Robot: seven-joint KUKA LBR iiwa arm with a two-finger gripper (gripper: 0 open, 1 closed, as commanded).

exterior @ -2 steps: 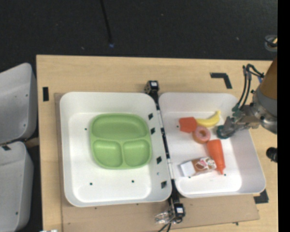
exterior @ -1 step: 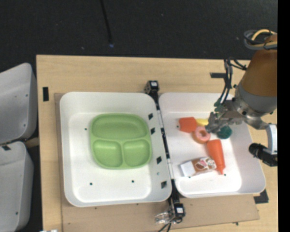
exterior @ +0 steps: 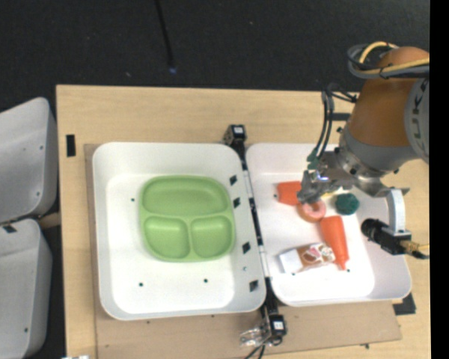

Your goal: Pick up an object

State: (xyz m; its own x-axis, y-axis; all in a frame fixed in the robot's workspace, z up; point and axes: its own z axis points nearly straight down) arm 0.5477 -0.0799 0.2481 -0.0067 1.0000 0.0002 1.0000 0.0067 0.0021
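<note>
The right white bin (exterior: 284,163) holds several small objects. A pink ring (exterior: 312,212) lies near its middle, with an orange piece (exterior: 287,193) just to its left. An orange carrot-like toy (exterior: 335,239) lies below, next to a white packet (exterior: 307,258). A dark green ball (exterior: 347,203) sits to the right. My gripper (exterior: 312,191) hangs low over the pink ring and the orange piece, close above them. The wrist hides how its tips meet the objects.
The left white bin (exterior: 112,275) holds a green divided plate (exterior: 185,217). Black clips (exterior: 247,223) run along the seam between the bins. The bench's wooden surface (exterior: 172,99) frames both bins. A black fitting (exterior: 382,234) on the arm overhangs the right bin's right side.
</note>
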